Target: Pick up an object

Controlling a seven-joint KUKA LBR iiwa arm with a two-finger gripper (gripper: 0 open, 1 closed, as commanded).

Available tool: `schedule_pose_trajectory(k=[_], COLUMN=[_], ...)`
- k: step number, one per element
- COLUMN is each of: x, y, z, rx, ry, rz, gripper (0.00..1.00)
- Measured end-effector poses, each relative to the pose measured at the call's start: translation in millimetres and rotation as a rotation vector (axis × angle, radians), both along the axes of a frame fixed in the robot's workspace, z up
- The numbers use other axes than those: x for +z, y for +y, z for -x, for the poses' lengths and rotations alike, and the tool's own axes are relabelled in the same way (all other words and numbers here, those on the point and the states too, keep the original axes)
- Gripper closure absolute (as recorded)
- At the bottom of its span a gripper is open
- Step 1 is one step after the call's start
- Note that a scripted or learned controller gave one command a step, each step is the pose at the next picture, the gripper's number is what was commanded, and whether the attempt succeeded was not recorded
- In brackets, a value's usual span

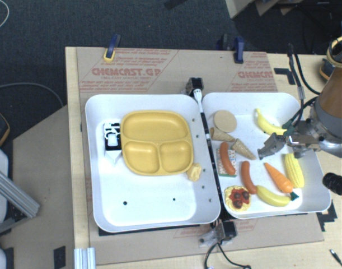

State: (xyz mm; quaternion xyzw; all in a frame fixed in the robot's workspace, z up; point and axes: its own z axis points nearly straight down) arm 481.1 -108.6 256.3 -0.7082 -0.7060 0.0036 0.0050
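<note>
Bench with two white bins side by side, seen from above at a slant. Nearest the camera, along the front of the right bin, lie a small pizza at the front left corner and a banana just to its right. Directly behind these sit a carrot, a corn cob beside it on the right, and a sausage on the left. A second sausage lies further left, close to the wall between the bins.

Mid-bin, the gripper hangs above the floor of the right bin, its two dark fingers spread apart with nothing between them — it holds no object. The carrot and corn cob lie just in front of it; an ice cream cone lies to its left.

Further back are a second cone, a round tan cookie and a second banana.

The left bin bears a yellow divided tray; a small yellow item touches the tray's front right corner — its kind is not discernible. A black-and-white card lies at the tray's left side.

Behind the bins, a printed brown board covers the bench, fixed by a yellow clamp and a blue clamp.
</note>
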Motion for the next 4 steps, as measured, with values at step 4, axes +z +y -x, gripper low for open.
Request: schedule_pose_trajectory(k=[4], x=[-151], y=[-4], z=[-7], rx=[0.003], ry=[-0.006], rz=[0.0], gripper=[0.0])
